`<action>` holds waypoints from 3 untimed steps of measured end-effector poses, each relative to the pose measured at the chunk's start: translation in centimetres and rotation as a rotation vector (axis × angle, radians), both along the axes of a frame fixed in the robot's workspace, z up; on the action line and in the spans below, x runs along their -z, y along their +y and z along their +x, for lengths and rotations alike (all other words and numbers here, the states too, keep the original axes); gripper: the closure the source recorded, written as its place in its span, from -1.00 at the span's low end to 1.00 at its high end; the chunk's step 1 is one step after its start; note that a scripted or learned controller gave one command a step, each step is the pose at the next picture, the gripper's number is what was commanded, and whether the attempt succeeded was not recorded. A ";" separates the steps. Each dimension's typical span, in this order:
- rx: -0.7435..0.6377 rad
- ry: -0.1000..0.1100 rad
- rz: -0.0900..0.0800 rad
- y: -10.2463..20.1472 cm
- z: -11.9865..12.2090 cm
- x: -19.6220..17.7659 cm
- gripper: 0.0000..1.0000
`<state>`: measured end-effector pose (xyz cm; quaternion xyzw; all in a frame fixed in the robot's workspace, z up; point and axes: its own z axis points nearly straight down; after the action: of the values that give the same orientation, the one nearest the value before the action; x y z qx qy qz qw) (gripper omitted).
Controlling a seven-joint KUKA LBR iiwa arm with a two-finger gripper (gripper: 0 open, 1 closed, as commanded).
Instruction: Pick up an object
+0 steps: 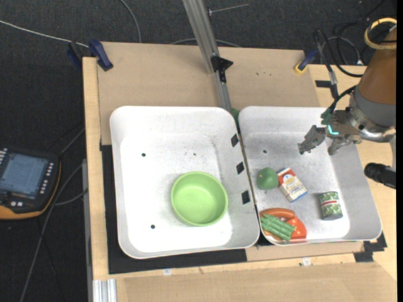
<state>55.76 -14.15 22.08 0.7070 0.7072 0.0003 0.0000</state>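
Hovering my gripper over the upper part of the right bin, above bare white floor. Fingers are spread apart, nothing between them, so no grasp yet.

Candidates all sit toward the near half of the same bin, below me in the view. Closest is the small red-and-white carton, lying tilted. Just left of it, a green round fruit, maybe a lime, close to the dividing wall. Right of the carton, a small green-labelled can, standing apart from the others. At the near rim, a plate of toy food, red and green pieces piled together.

My read: the carton is the nearest target with flat sides for a pinch. The can has free space around it, also workable. The lime sits close to the wall, less finger clearance, and may roll. The plate pile looks cluttered, poor choice.

The left bin holds a green bowl, well away from me.
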 end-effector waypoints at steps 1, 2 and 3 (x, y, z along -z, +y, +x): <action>0.000 0.000 0.000 0.0 0.0 0.0 -1.00; 0.001 0.002 0.000 -0.5 -0.8 4.6 -1.00; 0.000 0.002 0.000 0.5 -0.6 9.6 -1.00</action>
<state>55.11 -13.61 12.48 0.7069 0.7073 -0.0003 -0.0007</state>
